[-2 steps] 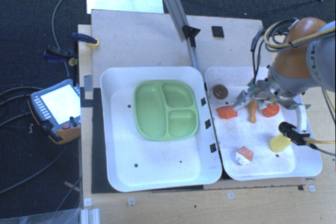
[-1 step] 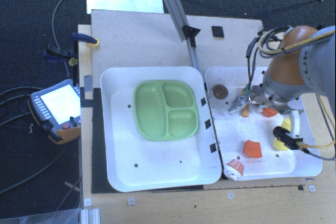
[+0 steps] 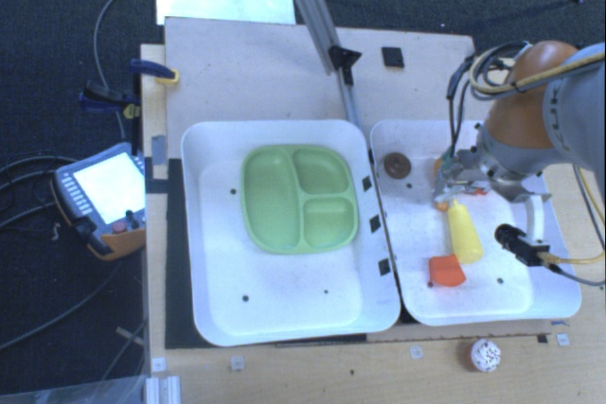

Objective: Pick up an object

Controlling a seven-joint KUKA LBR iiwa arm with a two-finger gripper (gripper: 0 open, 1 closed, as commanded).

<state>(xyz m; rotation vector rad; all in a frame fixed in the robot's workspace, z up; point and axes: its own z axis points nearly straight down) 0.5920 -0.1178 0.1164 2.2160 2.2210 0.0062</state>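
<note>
The gripper (image 3: 453, 187) hangs low over the right bin (image 3: 417, 298), near the middle of its far half, with the grey arm (image 3: 568, 114) reaching in across the bin's right rim. Directly below and just in front of the gripper lies a yellow object (image 3: 463, 231), elongated and pointing toward the bin's near edge; its far end sits right at the gripper, so it seems the likely target, and the low wrist suggests the grasp is at or near the closing point. Whether the fingers are open or closed cannot be told, and nothing is visibly held between them. Just beside the yellow object's near end, toward the near edge, rests an orange block (image 3: 447, 271), close enough that a sloppy descent could nudge it. A small brown disc (image 3: 397, 166) sits by the bin's far left corner, well apart from both, so it should not interfere. The left bin (image 3: 218, 298) carries a green divided tray (image 3: 299, 198) lying flat in its far half, away from the arm's reach for now. A speckled ball (image 3: 486, 355) lies on the bench outside the right bin's near edge.
</note>
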